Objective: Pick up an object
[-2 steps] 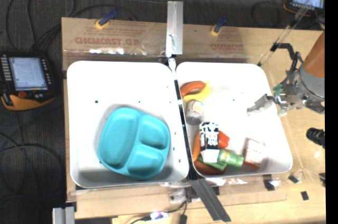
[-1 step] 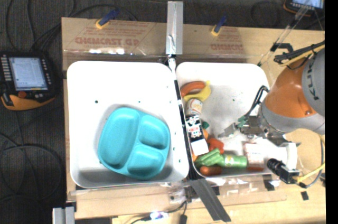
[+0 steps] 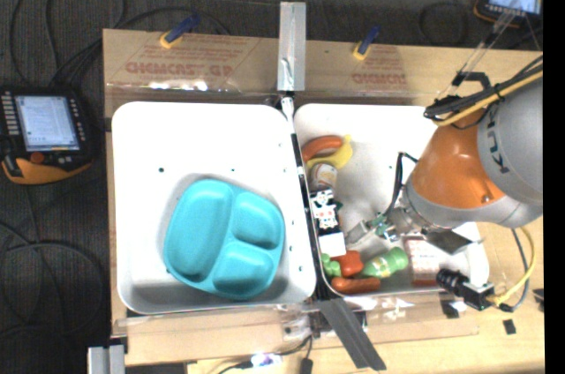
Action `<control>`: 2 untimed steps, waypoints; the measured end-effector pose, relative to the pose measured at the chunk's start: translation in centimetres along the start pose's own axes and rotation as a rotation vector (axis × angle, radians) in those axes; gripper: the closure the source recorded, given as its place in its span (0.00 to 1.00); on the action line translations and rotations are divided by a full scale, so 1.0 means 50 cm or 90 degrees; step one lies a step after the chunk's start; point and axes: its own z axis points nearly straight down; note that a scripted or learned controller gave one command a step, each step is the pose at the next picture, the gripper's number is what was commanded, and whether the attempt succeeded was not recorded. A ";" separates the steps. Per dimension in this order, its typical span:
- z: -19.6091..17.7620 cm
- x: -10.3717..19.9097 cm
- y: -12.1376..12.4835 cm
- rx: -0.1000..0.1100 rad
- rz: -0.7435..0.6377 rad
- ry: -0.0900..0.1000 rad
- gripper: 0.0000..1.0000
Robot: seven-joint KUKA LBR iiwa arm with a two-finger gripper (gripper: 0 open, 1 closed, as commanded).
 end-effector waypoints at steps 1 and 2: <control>0.002 -0.018 0.128 0.001 -0.020 0.002 0.00; -0.018 -0.016 0.130 -0.001 -0.019 0.004 1.00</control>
